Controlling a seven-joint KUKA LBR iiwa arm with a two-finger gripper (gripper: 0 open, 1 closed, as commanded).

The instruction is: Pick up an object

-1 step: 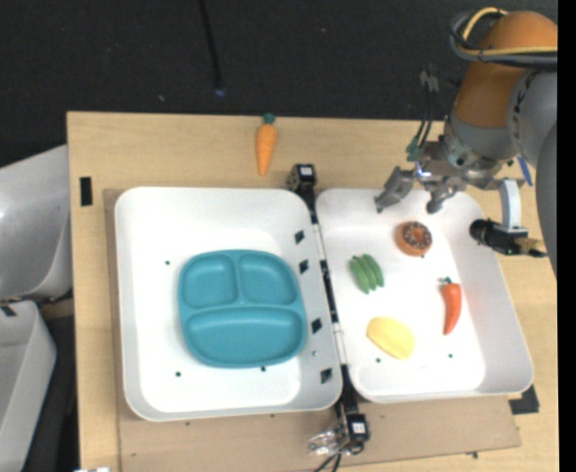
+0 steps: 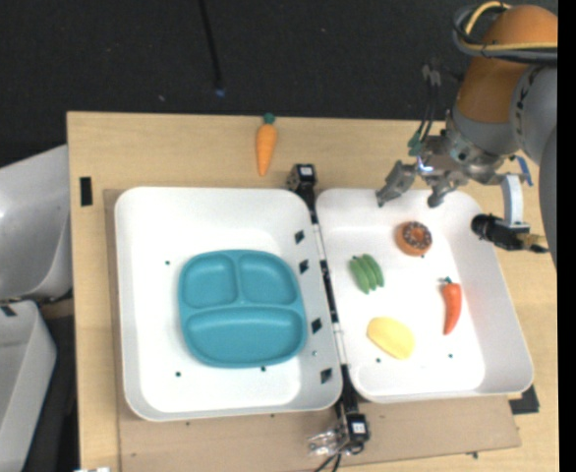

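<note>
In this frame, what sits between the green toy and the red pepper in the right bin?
Nothing: in the camera view the white bin floor is bare between the green toy and the red pepper. The yellow piece lies lower, off that line.

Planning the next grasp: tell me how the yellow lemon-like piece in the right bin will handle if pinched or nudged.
The yellow piece looks rounded and smooth, so it may slip from a two-finger pinch. Its oval form suggests it could roll on the flat floor of the right bin when nudged. It looks like a moulded toy, so probably light and stiff. The gripper has spread fingers.
</note>
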